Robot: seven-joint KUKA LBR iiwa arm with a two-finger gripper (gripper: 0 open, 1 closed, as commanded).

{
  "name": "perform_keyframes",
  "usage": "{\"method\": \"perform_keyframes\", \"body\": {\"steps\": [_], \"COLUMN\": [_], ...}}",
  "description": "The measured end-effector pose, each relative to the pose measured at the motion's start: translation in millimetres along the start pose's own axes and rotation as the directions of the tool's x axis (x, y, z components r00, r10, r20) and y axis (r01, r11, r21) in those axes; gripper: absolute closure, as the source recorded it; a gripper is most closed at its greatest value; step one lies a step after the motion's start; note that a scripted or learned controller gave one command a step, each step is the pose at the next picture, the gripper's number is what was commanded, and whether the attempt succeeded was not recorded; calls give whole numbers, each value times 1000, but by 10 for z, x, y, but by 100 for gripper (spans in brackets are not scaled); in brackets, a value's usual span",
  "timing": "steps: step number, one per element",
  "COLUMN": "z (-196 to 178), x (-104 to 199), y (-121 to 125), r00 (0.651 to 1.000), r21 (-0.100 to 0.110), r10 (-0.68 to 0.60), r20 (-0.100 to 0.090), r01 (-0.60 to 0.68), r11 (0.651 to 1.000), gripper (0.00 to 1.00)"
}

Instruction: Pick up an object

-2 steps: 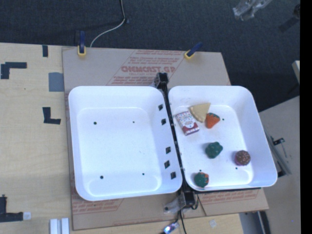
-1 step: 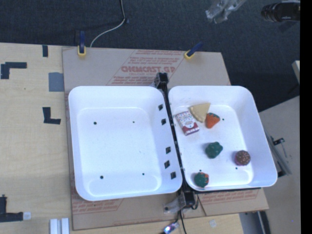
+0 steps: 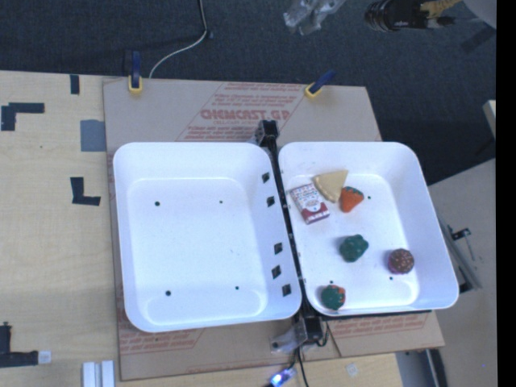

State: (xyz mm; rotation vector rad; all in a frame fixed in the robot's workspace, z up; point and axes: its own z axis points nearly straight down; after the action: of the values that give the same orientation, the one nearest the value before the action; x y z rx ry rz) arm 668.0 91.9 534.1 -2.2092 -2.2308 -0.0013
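Observation:
The right bin (image 3: 419, 184) holds several small objects. A red and white carton (image 3: 310, 202) lies by the divider, with a yellow wedge (image 3: 330, 184) and an orange carrot-like piece (image 3: 351, 199) beside it. A dark green piece (image 3: 353, 248) sits in the middle, a brown ball (image 3: 401, 260) toward the right wall, and a green and red piece (image 3: 333, 297) at the front edge. My gripper (image 3: 310, 10) hangs blurred at the top of the view, high above the bench and well behind the bins.
The left bin (image 3: 129, 168) stands next to the right one on a cardboard sheet (image 3: 234, 111) held by two clamps. A white cable (image 3: 181, 51) runs across the dark floor at the back. Black clips line the divider between the bins.

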Motion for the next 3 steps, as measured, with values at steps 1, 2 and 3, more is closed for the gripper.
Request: {"method": "perform_keyframes", "body": {"steps": [1,2,3], "z": [3,560,-37], "x": [585,1323,1419], "y": [5,5,14], "r00": [1000,1000,1000], "r21": [0,7,-6], "r10": [3,2,7], "r20": [1,3,1], "r01": [-3,-2,-7], "r11": [1000,1000,1000], "gripper": [100,100,100]}}
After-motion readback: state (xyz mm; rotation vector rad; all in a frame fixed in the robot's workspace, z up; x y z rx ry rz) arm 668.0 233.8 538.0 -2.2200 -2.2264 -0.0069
